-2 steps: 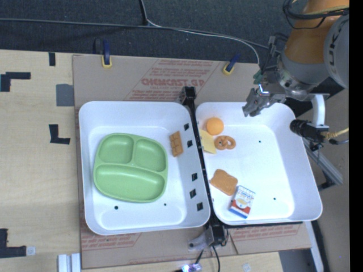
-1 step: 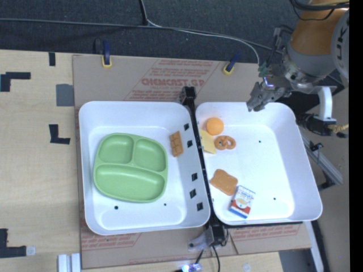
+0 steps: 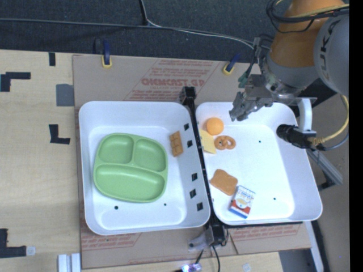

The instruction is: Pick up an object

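Note:
In the right bin (image 3: 283, 169) lie an orange ball (image 3: 214, 126), a small pretzel (image 3: 225, 143) on a yellow cheese slice (image 3: 208, 144), a piece of toast (image 3: 223, 182) and a small red, white and blue carton (image 3: 241, 202). My gripper (image 3: 239, 111) hangs above the bin's far edge, a little right of the orange ball and apart from it. Nothing shows between its dark fingers, which point down and left.
The left bin (image 3: 113, 112) holds a green divided plate (image 3: 131, 167) and a brown cracker (image 3: 176, 144) near its right wall. A black divider (image 3: 194, 146) runs between the bins. Cables and yellow clamps (image 3: 106, 60) sit behind them on the cardboard.

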